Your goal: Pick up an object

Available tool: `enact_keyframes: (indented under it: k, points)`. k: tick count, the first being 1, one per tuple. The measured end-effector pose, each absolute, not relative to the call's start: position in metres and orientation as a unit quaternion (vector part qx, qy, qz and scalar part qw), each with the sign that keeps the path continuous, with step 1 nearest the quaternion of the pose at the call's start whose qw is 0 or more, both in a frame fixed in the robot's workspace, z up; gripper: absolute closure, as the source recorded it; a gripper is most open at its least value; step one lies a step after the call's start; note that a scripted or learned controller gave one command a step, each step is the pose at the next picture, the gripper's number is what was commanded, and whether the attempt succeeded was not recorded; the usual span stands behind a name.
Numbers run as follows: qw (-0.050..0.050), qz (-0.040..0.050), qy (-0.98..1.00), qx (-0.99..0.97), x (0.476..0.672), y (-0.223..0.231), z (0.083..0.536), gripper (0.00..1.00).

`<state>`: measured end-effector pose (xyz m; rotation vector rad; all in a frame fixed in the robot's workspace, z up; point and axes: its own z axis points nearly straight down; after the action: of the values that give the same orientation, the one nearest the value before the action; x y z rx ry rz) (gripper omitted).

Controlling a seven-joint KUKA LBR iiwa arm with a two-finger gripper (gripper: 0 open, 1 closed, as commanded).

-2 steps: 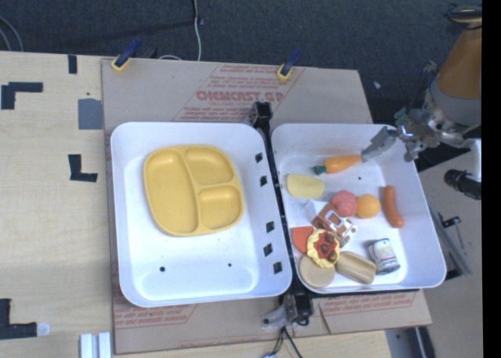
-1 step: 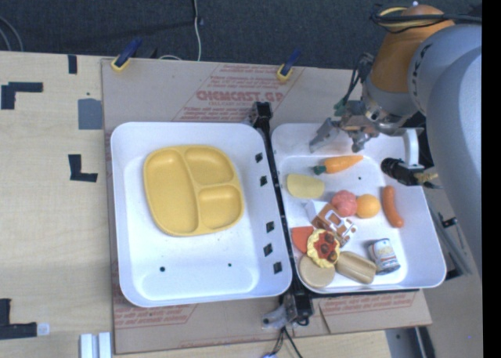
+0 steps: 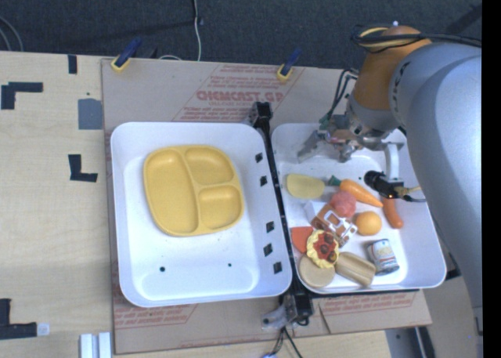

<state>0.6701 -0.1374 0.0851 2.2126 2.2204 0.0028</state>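
My gripper point(image 3: 319, 145) hangs over the back of the right bin point(image 3: 427, 258), open, with nothing between its fingers. In front of it lie several toy foods: a pale yellow slice point(image 3: 304, 186), a carrot point(image 3: 360, 192), a red fruit point(image 3: 342, 202), an orange point(image 3: 368, 223), a small can point(image 3: 383, 255), a bread roll point(image 3: 355, 268), a yellow-and-red pizza piece point(image 3: 322, 247) and a round biscuit point(image 3: 315, 275). The pale slice is the nearest to the gripper, lying apart from it.
The left bin point(image 3: 129, 270) holds a yellow divided plate point(image 3: 193, 189). A black divider point(image 3: 270, 192) runs between the bins. The grey arm point(image 3: 446, 137) covers the right bin's far right side. Bare white floor lies at the right bin's back left.
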Motion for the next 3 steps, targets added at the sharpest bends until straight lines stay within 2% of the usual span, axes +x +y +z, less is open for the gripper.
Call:
enact_keyframes:
  k: [1, 2, 3]
  points:
    - [0.001, -0.0007, 0.705, 0.709, 0.596, -0.212, 0.086, 0.00]
    - [0.000, -0.0003, 0.708, 0.706, 0.554, -0.148, 0.085, 0.00]
    - [0.001, 0.0001, 0.706, 0.708, 0.501, -0.177, 0.086, 0.00]
